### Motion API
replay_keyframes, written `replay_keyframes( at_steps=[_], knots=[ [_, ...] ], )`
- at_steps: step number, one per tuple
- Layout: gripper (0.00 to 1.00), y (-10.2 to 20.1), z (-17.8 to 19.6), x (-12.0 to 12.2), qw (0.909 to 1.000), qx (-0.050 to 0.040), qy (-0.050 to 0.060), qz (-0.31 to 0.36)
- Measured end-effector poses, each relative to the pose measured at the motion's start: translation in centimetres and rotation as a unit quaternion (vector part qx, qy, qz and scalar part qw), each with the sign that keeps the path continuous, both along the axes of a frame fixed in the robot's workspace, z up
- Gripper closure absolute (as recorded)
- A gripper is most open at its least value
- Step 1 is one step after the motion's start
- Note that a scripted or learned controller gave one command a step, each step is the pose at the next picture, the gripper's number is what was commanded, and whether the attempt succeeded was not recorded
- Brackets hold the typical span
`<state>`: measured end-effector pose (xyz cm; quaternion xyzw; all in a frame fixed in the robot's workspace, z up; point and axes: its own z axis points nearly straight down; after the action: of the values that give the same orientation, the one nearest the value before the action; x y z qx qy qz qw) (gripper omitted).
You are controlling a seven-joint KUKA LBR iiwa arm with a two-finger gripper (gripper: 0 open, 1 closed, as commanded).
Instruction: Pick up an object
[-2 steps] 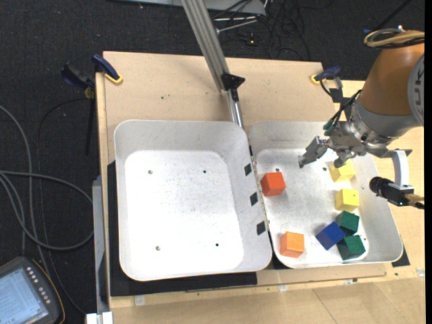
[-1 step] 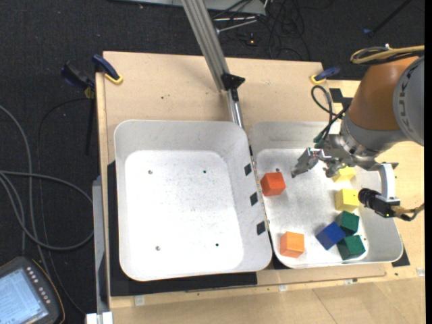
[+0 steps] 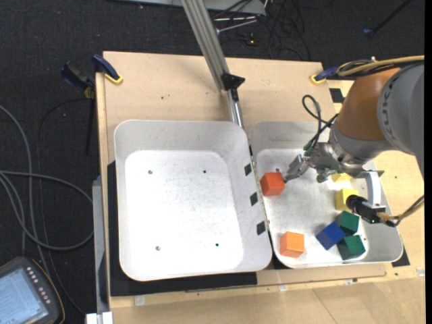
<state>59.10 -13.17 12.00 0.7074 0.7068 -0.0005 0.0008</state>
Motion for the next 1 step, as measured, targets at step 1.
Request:
replay_keyframes(
  at_steps=[1],
  knots=[
    [1.00,0.00,1.13,0.01,1.0000,0.0005,-0.001,0.000]
  ],
)
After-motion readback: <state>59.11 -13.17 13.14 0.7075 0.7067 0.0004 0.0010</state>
